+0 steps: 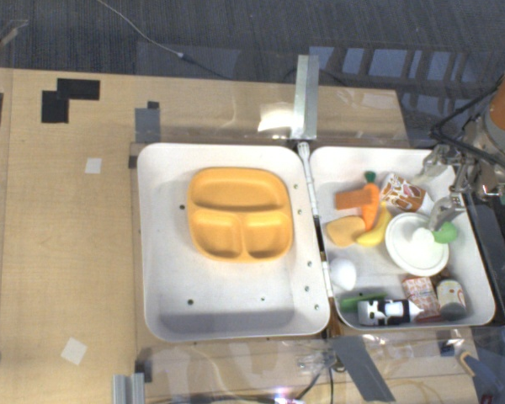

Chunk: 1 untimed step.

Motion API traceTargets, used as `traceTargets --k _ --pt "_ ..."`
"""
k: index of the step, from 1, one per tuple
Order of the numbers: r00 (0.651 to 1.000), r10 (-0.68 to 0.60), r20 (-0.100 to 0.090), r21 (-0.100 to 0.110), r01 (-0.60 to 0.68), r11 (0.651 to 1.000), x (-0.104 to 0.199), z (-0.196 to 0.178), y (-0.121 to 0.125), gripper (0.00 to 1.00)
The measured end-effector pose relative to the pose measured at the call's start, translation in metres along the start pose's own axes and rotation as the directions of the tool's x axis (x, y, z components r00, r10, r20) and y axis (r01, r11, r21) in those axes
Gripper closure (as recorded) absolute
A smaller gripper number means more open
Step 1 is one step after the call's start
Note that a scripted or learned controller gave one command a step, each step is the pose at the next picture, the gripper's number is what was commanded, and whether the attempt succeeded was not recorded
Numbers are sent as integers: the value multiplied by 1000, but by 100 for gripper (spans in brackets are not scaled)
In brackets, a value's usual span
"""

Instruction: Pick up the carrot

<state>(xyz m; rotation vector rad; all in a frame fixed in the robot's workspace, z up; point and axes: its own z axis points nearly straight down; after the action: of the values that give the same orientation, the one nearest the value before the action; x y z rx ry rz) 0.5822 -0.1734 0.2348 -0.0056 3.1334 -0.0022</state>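
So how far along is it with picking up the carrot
Nothing looks done yet. The carrot lies in the right bin, between an orange block and a snack packet, above a banana. The gripper is at the bin's right side over the white bowl, apart from the carrot. Left: move across to the carrot, close on it and lift it.

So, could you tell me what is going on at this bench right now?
The arm's gripper sits over the right bin, above a white bowl. The carrot it is meant to pick up lies untouched among the other items to the bowl's left. The left bin holds a yellow divided tray.
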Motion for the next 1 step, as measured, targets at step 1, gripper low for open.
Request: traceTargets --k 1 --pt "998 69 -5 -4 -69 998 -88 65 55 0"
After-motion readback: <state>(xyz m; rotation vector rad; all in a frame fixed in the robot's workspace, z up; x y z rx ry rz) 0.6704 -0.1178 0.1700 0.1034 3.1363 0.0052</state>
